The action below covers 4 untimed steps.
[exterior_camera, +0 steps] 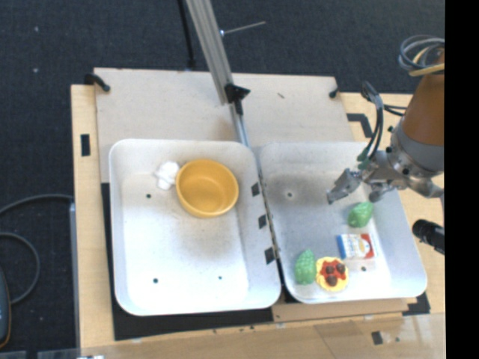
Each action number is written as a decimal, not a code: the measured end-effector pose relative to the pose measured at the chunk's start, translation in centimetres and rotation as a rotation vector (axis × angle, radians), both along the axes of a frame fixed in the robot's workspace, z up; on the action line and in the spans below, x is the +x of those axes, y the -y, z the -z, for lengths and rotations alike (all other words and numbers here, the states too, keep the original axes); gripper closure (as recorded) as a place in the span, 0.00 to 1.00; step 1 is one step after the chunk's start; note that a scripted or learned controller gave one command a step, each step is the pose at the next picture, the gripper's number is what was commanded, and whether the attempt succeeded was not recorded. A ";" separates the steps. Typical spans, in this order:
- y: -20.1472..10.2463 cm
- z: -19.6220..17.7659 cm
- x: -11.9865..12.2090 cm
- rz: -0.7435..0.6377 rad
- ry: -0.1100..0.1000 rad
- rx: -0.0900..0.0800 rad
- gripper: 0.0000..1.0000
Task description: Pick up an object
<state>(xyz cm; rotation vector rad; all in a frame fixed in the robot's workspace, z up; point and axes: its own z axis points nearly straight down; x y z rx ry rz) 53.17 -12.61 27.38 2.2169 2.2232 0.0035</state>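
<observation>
Counted: two shallow white bins, the left bin (135,275) far to the left of the pincer (358,189), the right bin (299,178) beneath it. One yellow bowl (207,188) and one small white lump (166,173), both well to the pincer's left. Two green pieces: one (361,215) just below the pincer, the other (304,267) farther below and to its left. One white carton with blue and red print (355,245) below the pincer. One yellow disc with red and dark toppings (332,273) lower down.
</observation>
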 end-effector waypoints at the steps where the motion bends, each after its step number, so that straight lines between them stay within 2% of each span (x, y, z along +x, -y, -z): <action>1: 0.0 0.0 0.0 0.001 0.000 0.000 0.00; 4: -0.6 13.6 -0.2 0.005 -0.005 -0.002 0.00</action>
